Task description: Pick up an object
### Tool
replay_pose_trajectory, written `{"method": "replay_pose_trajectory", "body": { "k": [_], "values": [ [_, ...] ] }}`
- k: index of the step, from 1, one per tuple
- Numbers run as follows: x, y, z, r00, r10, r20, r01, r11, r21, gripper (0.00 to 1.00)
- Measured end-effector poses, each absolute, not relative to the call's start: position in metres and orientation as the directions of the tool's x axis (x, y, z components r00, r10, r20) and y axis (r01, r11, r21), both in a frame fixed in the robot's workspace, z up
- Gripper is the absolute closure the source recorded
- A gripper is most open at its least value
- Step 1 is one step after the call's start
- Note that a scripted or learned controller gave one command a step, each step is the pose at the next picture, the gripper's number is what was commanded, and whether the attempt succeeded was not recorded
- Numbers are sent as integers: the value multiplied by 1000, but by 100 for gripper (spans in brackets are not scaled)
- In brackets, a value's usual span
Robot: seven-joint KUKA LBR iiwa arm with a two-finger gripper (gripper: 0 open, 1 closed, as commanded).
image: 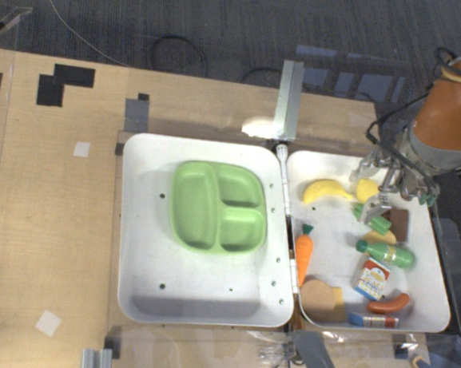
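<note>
Arm: the grey arm with its orange band is seen at the upper right of the frame, reaching down over the right bin.
Gripper: the gripper is lowered into the upper part of the right bin; whether it is apart, together or clamped on anything cannot be told.
Candidate objects: a small green piece and a brown block are found just below the gripper, with a yellow piece just left of it and a banana further left.
Other clutter: a green bottle, a small carton, a carrot, a bread-like item and a sausage are spread through the lower half of that bin.
Left bin: a green divided plate is held in the left bin (it is well apart from the gripper).
Risk: because the pieces under the gripper lie touching or nearly so, two could be pinched at once, or one could be nudged aside.
Cause: a closure centred between pieces, not on one, would be the likely cause.
</note>
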State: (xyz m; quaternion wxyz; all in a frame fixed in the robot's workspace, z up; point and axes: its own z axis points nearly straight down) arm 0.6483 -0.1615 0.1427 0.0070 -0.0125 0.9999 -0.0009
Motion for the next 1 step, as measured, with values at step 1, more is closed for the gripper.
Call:
{"method": "replay_pose_trajectory", "body": {
  "k": [1],
  "values": [
    [610,-189,89,-1000,-12,-14,-12,1000,-1,0]
  ]
}}
